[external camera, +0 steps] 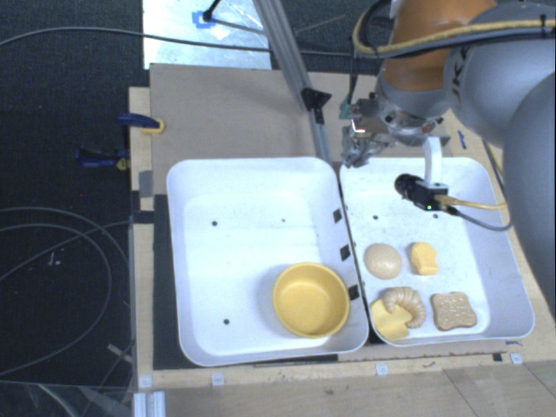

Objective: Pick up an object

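My gripper (pixel 354 152) hangs under the grey arm with its orange band, over the back left corner of the right bin (pixel 486 233), close to the wall shared with the left bin. Nothing shows beneath it. At the front of the right bin lie a pale round bun (pixel 382 261), a small yellow block (pixel 423 258), a croissant (pixel 405 303), a yellow wedge (pixel 389 323) and a brown toast slice (pixel 453 311). A yellow bowl (pixel 311 299) stands upright in the front right part of the left bin (pixel 217 233). All these items sit well in front of the gripper.
A black sensor (pixel 415 188) with a yellow cable juts from the wrist over the right bin's back half. A slanted metal pole (pixel 291 50) crosses behind the bins. Blue clamps (pixel 122 137) grip the bench's left edge.
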You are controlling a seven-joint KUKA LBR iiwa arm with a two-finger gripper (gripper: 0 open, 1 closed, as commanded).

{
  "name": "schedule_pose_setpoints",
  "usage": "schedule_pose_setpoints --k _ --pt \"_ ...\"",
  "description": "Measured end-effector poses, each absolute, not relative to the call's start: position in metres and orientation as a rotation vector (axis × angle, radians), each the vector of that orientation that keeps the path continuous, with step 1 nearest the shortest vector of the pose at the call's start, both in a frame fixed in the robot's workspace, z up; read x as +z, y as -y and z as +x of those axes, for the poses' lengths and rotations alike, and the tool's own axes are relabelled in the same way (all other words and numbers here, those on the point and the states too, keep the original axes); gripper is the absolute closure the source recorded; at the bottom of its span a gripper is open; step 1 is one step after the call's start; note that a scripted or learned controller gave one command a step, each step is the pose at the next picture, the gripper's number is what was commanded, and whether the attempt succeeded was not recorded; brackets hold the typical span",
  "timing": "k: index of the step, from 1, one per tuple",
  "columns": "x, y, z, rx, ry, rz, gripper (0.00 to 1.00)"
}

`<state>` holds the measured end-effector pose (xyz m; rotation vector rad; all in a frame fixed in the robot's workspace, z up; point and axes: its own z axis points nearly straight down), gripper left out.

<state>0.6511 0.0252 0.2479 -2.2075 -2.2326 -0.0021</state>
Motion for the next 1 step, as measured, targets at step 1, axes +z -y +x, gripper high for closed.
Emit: schedule_pose_setpoints --k 1 --pt "0.2506 -0.0751 0.6336 -0.003 2.232 -2.208 1.00"
